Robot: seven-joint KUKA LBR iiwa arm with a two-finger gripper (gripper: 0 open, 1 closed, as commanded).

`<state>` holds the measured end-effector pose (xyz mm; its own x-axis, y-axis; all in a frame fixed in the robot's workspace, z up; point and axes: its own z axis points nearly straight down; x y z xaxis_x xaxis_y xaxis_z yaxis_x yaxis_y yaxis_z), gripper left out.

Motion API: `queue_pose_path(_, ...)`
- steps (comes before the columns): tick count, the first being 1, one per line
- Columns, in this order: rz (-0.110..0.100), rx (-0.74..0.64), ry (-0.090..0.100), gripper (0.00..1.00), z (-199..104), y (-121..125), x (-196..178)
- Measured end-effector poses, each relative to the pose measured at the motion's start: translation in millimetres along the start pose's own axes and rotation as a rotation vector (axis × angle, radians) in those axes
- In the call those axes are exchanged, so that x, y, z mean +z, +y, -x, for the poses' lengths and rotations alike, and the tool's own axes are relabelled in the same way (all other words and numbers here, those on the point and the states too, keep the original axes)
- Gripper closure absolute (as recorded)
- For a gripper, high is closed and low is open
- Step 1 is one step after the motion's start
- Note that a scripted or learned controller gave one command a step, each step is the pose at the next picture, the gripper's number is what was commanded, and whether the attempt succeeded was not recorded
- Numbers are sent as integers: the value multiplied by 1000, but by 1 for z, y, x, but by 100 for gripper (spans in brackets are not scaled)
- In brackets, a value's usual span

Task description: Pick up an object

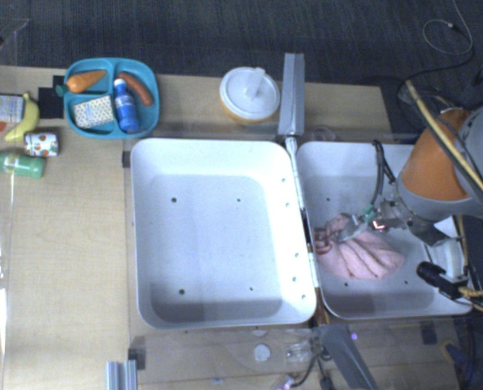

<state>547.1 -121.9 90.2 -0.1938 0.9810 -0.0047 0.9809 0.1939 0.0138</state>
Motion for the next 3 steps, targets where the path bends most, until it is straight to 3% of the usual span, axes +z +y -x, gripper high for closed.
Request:
queue_pose_path(1,1,46,1,0,-20,59,1)
queue_pose_path(2,6,38,-1,100,-21,61,-11)
queue_pose_path(3,9,30,-3,100,-22,63,-22)
